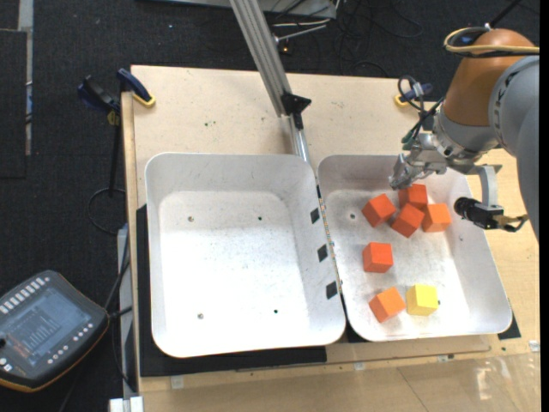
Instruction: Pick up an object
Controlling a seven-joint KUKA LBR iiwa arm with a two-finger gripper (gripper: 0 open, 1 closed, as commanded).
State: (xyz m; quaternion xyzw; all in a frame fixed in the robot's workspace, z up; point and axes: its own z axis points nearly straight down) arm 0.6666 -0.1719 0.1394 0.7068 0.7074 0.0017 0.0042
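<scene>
The gripper (405,177) is hovering at the right bin's (480,273) twelve o'clock, just beside the orange cubes (408,211); nothing is being lifted yet, and I cannot tell its grip state.

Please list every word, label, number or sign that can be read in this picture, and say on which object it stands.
No text can be read.
The teach pendant at lower left has a lit screen, but its contents are too small and blurred to read.
The orange cubes, the yellow cube and the white bins carry no visible markings.
</scene>
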